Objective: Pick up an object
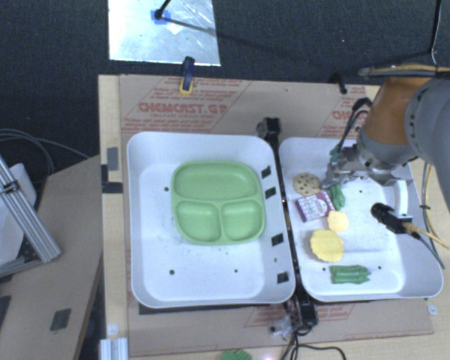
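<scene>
My gripper [333,177] hangs low over the back left of the right bin [416,276], with the grey arm and its orange band behind it. A small dark green piece [337,196] lies just below the gripper; I cannot tell whether they touch. To its left lies a round speckled cookie [306,183], and a pink and white packet [313,206] sits in front of that. Nearer the front are a small yellow lump [337,221], a flat yellow disc [326,245] and a green bean pod [349,274].
The left bin [154,276] holds a green plate [214,201] with three compartments. A black divider with clips runs between the bins. A shiny sheet [163,21] lies on the dark floor behind the bench.
</scene>
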### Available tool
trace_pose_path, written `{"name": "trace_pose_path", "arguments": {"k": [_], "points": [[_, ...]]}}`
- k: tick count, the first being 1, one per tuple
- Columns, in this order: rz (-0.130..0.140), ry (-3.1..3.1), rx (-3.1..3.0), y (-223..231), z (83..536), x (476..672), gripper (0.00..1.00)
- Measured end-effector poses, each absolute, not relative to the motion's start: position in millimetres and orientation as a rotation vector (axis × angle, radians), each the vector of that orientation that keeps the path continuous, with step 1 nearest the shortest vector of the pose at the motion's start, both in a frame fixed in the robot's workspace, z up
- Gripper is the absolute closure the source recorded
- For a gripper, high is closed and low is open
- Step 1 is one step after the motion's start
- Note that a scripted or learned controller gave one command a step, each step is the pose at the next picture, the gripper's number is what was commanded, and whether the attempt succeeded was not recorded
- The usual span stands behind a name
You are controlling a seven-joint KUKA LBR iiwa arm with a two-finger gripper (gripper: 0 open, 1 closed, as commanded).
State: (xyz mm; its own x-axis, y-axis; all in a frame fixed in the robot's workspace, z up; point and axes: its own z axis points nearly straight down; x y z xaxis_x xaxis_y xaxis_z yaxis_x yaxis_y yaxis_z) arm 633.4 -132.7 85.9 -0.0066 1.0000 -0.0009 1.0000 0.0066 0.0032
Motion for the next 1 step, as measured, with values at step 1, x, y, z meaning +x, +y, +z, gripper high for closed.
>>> {"name": "trace_pose_path", "arguments": {"k": [1], "points": [[0.009,2.230,2.209,-69.9,190.5,587.3,1.00]]}}
